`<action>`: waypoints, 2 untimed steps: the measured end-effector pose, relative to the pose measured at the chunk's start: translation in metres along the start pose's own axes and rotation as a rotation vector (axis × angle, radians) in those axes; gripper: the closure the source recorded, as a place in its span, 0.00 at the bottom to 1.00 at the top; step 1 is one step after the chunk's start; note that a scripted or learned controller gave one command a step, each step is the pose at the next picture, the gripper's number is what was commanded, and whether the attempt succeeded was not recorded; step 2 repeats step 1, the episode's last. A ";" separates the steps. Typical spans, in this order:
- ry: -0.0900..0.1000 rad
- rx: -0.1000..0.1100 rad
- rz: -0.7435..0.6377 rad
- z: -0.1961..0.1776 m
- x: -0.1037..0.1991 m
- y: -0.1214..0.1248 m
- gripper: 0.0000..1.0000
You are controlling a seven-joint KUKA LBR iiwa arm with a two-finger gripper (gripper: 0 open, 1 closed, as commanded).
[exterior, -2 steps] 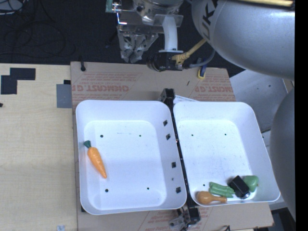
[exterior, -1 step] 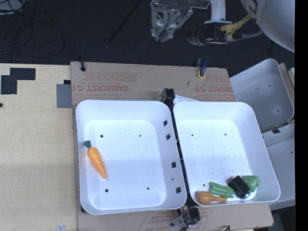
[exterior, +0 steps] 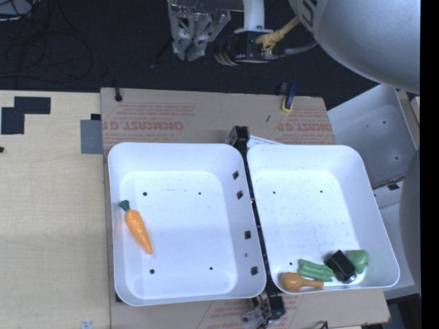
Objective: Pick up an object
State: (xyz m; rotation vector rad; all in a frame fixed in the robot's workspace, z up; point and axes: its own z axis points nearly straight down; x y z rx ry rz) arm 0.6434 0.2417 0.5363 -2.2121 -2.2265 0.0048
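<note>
An orange carrot (exterior: pixel 138 230) with a green top lies near the left wall of the left bin (exterior: pixel 178 157). In the front right corner of the right bin (exterior: pixel 309 157) sit a tan pear-shaped piece (exterior: pixel 299 282), a green pod (exterior: pixel 316 271), a black block (exterior: pixel 341 265) and a green piece (exterior: pixel 358 258), all close together. My gripper (exterior: pixel 195 41) hangs high at the back, above the bench's far edge, well away from both bins. Nothing shows between its fingers.
The bins stand side by side on a cardboard sheet (exterior: pixel 206 118) with a black clip row (exterior: pixel 248 211) between them. The grey arm (exterior: pixel 363 19) fills the upper right. A blue and yellow clamp (exterior: pixel 288 98) sits at the cardboard's back edge.
</note>
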 end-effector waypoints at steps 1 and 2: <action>-0.004 0.006 0.006 0.058 0.001 0.001 1.00; -0.004 0.006 0.006 0.058 0.001 0.001 1.00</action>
